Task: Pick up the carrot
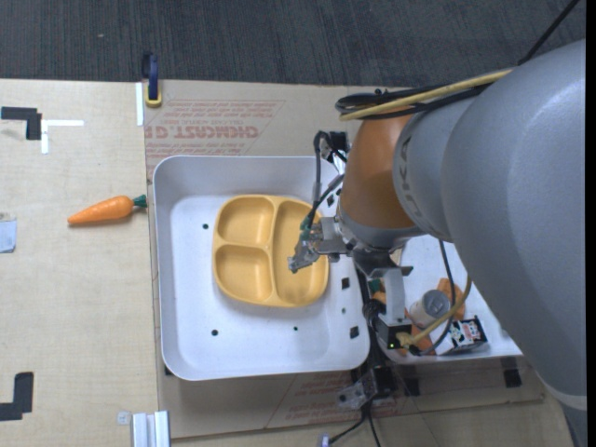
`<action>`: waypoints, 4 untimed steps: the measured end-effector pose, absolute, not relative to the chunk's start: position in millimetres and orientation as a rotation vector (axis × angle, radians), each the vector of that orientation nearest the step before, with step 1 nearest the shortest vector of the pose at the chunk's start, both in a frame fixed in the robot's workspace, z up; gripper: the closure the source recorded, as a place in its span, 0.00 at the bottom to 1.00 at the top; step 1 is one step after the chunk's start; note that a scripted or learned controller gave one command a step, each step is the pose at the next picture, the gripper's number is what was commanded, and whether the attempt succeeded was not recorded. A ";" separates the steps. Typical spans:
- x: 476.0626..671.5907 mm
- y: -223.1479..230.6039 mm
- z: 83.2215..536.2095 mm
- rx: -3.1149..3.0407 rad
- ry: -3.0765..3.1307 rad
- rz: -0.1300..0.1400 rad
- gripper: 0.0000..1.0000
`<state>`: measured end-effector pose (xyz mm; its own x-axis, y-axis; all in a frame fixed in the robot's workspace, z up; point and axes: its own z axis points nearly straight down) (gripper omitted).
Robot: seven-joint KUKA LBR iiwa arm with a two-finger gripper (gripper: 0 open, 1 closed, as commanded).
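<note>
Carrot (pixel 104 210) lies on the bare bench top, outside the bins, just left of the left white bin (pixel 177 343), its green stem end nearly at the bin wall, orange tip pointing away to the left. Nothing touches it. Camera view puts the gripper (pixel 305 247) well apart from it, over the right edge of the yellow divided plate (pixel 251 259) that sits in the left bin. Gripper is dark and small against the plate, so I can't tell how the jaws stand; nothing is visible between them. Arm (pixel 503 212) comes in from the right, its orange band (pixel 372 180) above the wrist, and covers most of the right bin (pixel 498 343), where a few small items show by the lower corner. Status, as a judgement: pick not started. Still to do: cross the plate and bin wall to the carrot, descend, grasp, lift. The carrot lies flat, clear of clutter, but close to the bin wall.
</note>
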<state>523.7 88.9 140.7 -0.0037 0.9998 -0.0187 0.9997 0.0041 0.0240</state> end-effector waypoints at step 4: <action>524.1 88.6 140.2 2.139 2.264 0.000 0.00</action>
<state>524.1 88.6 140.2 -0.0563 0.9982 -0.0196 0.9982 0.0567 0.0187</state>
